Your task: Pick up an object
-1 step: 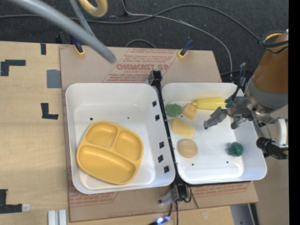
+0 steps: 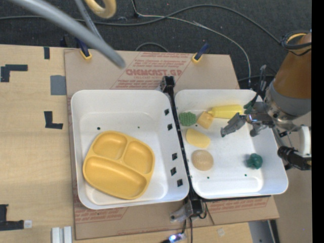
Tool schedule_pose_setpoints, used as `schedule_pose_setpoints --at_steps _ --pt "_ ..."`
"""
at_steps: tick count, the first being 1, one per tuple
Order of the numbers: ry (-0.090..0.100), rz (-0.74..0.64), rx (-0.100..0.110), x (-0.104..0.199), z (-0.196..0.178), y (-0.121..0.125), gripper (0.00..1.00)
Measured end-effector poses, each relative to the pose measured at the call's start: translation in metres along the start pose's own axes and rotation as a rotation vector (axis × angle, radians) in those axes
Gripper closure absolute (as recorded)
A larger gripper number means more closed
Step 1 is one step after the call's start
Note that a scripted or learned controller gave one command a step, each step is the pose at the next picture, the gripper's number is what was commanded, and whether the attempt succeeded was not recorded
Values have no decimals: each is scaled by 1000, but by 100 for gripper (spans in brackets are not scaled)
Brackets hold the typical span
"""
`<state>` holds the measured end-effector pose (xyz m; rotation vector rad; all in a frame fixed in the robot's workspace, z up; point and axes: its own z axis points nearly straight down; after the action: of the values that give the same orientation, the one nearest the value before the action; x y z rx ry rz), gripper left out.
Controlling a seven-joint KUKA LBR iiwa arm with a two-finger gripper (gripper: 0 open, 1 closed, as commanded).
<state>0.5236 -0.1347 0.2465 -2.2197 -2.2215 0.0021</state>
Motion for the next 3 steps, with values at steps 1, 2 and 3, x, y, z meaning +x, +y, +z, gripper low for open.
schedule_pose_setpoints --at_steps 1,2,3 --pt "1 2 6 -7 61 -2 0" --pt "1 0 5 -5 114 7 0" --pt "-1 1 -13 -4 160 11 0"
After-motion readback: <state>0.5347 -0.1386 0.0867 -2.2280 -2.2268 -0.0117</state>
